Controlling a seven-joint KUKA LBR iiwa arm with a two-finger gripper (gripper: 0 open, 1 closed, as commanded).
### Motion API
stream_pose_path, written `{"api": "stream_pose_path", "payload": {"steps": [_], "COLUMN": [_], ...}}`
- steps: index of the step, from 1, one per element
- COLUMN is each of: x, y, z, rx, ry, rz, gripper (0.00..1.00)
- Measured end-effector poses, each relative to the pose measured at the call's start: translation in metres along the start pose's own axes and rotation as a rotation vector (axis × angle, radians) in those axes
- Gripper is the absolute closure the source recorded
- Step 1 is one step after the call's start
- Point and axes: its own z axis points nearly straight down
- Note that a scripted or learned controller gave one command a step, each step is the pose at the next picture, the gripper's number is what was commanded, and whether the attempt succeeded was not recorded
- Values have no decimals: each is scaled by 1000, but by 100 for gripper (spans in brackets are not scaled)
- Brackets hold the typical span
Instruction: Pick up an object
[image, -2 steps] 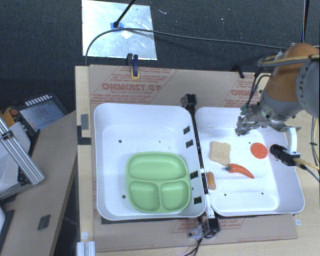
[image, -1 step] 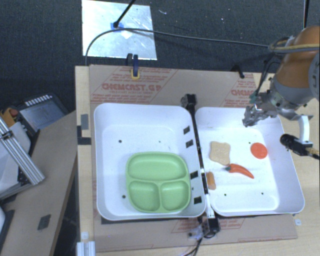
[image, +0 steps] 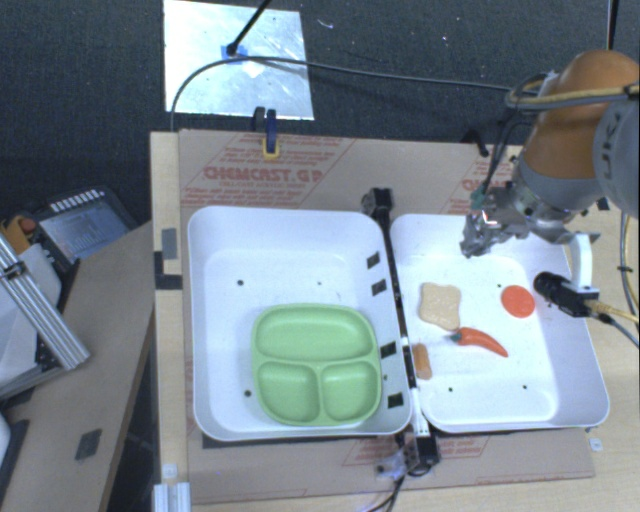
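Observation:
In the right bin (image: 560, 400) lie a beige bread slice (image: 440, 305), a red chili pepper (image: 484, 342), an orange-red round disc (image: 517, 301) and a small tan piece (image: 422, 361) by the bin's left wall. My gripper (image: 479, 243) hangs over the far part of the right bin, above and behind the bread slice, apart from every object. Nothing shows between its fingertips.
The left bin (image: 215, 260) holds a green divided plate (image: 316, 362) in its near half. A black divider with clips (image: 388, 290) runs between the bins. A black fitting (image: 560, 293) juts from the arm over the right bin's right side.

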Motion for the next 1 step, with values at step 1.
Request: {"api": "stream_pose_path", "payload": {"steps": [1], "x": [47], "y": [-17], "z": [-3], "rx": [2], "ry": [1], "rz": [-1], "gripper": [100]}}
